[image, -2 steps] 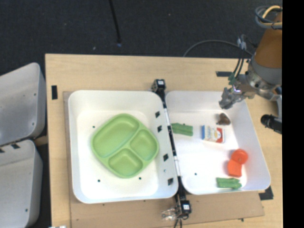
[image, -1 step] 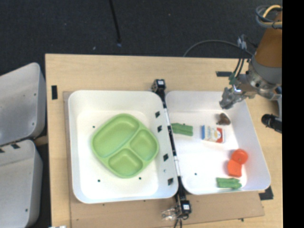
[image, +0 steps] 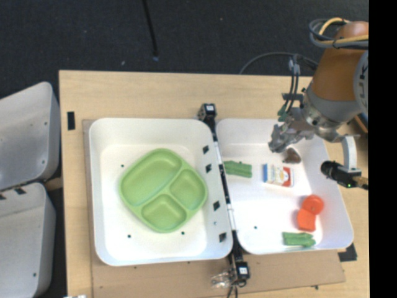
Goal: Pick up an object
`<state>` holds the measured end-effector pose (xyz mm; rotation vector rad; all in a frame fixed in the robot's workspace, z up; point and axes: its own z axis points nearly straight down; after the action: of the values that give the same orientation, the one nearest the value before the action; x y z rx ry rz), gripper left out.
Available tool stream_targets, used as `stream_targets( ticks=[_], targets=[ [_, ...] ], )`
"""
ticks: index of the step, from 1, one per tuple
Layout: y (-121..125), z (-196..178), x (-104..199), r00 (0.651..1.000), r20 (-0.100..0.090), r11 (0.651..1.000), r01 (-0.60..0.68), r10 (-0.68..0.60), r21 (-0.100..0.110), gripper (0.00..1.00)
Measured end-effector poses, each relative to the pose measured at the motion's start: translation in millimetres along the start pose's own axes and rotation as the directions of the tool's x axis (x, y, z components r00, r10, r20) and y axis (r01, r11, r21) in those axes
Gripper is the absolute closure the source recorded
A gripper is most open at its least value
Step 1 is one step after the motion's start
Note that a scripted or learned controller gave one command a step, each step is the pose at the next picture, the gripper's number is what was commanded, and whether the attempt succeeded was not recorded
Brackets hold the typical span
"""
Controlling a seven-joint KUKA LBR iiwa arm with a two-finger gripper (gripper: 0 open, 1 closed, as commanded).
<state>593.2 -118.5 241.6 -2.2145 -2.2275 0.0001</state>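
No legible text, brand, number or sign. The small white carton (image: 276,175) in the right bin (image: 248,216) carries red and blue printed patches, too small and blurred to read; all other surfaces bear no readable marking.

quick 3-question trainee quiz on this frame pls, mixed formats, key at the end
1. True or false: the green divided plate lies in the same bin as the gripper.
2. Multiple choice: which item lies nearest the right bin's front edge? A) orange cup B) green block C) green piece
3. Fill in: the small white and red carton lies between the green block and a small ____ object by the gripper.

Key
1. False: the plate is in the left bin.
2. C
3. brown
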Motion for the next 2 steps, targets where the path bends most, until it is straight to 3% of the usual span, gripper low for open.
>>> stream_targets(
  ticks=[2],
  targets=[
    [-21.7,10.0,115.4,1.0,-0.001,1.0,0.001,-0.001,0.0,1.0]
  ],
)
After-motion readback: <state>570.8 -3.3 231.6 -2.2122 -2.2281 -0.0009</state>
